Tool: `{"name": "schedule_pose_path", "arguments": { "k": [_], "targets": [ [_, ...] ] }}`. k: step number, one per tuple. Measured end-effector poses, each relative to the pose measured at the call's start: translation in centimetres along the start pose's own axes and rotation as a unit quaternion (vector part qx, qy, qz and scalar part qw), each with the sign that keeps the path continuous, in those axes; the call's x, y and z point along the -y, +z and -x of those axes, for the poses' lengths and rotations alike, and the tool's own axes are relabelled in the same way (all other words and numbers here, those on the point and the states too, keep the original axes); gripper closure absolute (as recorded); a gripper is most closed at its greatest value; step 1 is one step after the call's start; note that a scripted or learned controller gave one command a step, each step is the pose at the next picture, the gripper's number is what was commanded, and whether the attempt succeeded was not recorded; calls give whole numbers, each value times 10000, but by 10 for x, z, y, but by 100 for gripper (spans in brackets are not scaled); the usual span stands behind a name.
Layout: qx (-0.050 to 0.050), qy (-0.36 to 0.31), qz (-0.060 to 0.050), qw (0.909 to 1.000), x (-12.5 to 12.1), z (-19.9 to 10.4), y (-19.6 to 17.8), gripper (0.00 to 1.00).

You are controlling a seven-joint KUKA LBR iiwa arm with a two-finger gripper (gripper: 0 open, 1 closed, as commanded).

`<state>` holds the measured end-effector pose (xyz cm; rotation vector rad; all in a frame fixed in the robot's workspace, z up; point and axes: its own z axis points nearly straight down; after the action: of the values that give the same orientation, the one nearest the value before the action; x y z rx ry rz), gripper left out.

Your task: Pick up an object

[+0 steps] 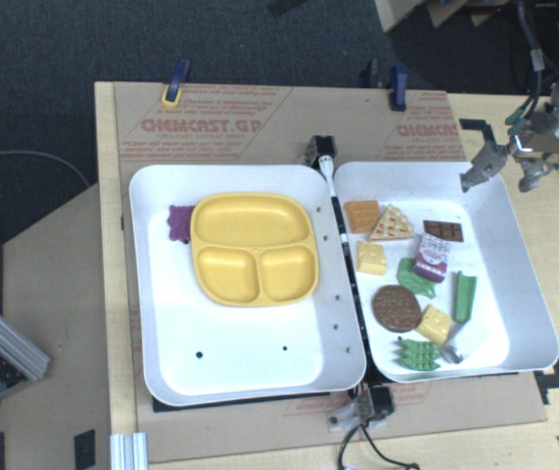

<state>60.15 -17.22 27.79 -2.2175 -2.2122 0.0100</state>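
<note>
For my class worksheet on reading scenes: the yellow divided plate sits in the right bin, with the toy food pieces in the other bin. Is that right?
Not quite. The camera view shows the yellow divided plate in the left bin, not the right. The toy food pieces are in the other bin, the right bin.

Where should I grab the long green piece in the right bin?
Take the long green piece across its narrow middle, coming straight down. It lies nearly lengthwise up the bin, with bare white floor on its right; the yellow cube crowds its lower left end.
</note>
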Motion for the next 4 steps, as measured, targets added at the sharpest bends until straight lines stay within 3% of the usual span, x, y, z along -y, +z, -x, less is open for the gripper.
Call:
{"name": "schedule_pose_path", "arguments": {
  "k": [1, 4],
  "targets": [
    [13, -14, 61, 10000, -2, 0, -7, 0],
    [-1, -8, 23, 10000, 8, -24, 140, 0]
  ]
}}
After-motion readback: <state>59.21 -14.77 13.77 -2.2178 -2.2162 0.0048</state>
